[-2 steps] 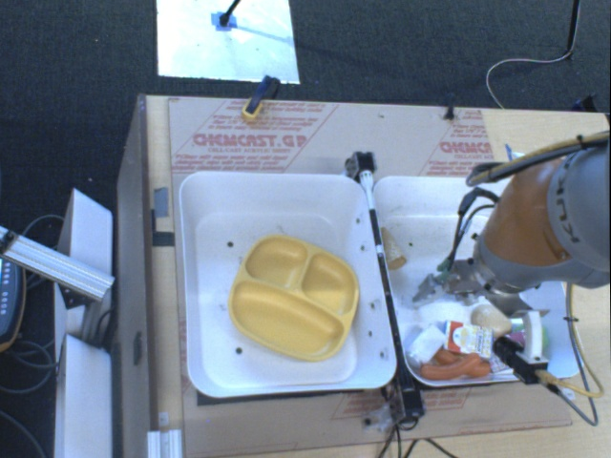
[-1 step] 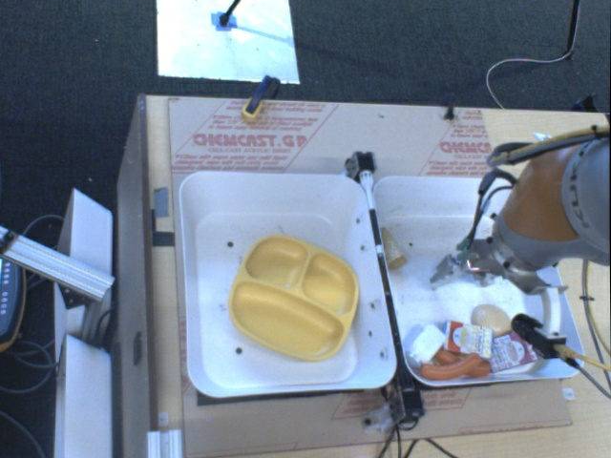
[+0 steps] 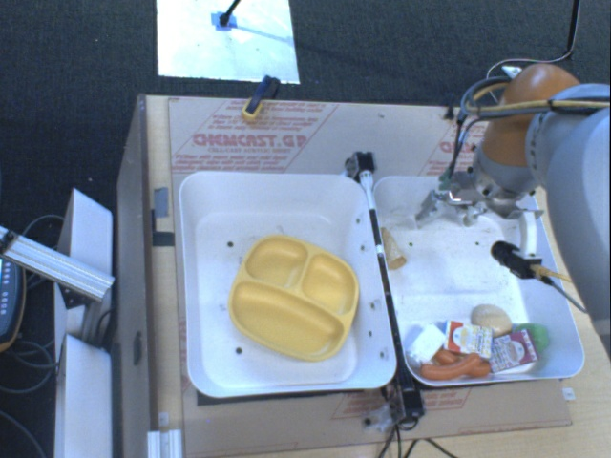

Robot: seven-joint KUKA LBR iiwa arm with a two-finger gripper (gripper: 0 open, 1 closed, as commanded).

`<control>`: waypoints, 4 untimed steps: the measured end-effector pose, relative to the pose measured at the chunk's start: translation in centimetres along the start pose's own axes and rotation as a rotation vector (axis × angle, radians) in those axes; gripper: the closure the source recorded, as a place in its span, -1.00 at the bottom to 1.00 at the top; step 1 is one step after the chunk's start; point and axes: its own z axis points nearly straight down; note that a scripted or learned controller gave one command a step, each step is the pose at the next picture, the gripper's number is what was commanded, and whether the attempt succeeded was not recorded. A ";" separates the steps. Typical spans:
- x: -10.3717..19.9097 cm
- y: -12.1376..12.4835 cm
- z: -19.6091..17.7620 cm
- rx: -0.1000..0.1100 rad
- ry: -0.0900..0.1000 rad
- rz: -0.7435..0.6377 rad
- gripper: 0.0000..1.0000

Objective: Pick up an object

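My gripper [image 3: 451,210] hangs over the far part of the right bin [image 3: 571,349], open, with nothing between its fingers. A tan cone-shaped piece [image 3: 392,248] lies against that bin's left wall, to the left of and nearer than the gripper. At the bin's near end sits a cluster: a white block [image 3: 425,340], orange sausages [image 3: 453,365], a red and white carton [image 3: 470,337], a beige round item [image 3: 492,318], a dark red carton [image 3: 514,349] and a green item [image 3: 537,334]. The gripper is well apart from the cluster.
The left bin [image 3: 191,284] holds a yellow divided tray [image 3: 294,296]. A black divider bar [image 3: 379,256] runs between the two bins. A yellow and black tool [image 3: 258,98] lies on the board behind the bins.
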 end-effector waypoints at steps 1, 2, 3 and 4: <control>1.5 -2.8 0.0 0.002 0.001 0.002 -1.00; 0.2 0.8 0.0 0.001 0.000 0.000 -1.00; 3.3 -6.1 0.0 0.002 0.000 0.003 -1.00; 3.3 -6.0 -1.0 0.000 0.000 0.002 1.00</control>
